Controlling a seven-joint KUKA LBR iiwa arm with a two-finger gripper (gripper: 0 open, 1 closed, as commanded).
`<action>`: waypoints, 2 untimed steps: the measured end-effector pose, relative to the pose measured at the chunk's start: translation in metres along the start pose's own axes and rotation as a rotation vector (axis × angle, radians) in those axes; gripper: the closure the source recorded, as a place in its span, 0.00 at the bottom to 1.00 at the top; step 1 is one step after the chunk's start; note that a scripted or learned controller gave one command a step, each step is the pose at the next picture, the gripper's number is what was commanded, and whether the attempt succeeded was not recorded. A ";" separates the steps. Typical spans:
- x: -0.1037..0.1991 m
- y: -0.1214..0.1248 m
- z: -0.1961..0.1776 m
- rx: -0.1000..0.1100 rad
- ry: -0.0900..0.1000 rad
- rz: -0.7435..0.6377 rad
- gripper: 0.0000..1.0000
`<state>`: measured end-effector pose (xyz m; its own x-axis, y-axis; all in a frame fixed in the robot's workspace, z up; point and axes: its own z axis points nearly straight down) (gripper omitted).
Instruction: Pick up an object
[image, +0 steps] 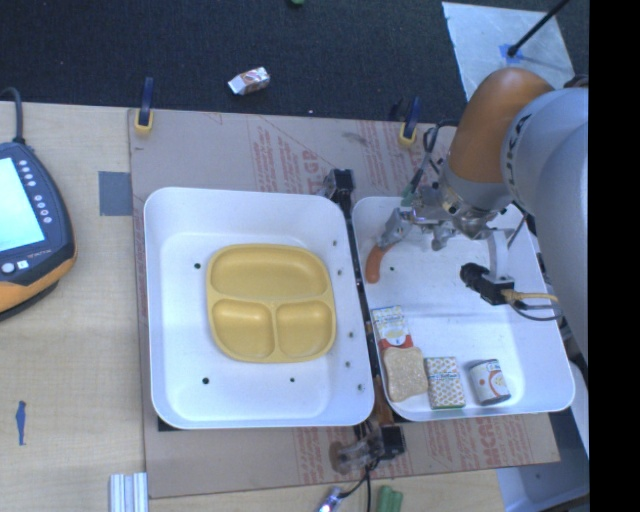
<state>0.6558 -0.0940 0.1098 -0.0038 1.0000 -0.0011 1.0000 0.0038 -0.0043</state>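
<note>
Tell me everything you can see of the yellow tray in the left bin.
The yellow tray looks like smooth moulded plastic, a rounded rectangle with three compartments: one long section across the far side and two smaller ones along the near side, split by raised ridges. All three hold nothing. It lies flat and right way up, roughly in the middle of the left bin, resting on the bin's white floor. Nothing else touches it; the end effector is over the right bin.
</note>
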 end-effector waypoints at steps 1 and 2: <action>0.002 0.005 0.011 -0.013 0.004 -0.002 0.00; 0.000 0.001 0.007 0.001 0.002 -0.001 1.00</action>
<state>0.6567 -0.0936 0.1030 -0.0053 1.0000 0.0007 1.0000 0.0053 -0.0053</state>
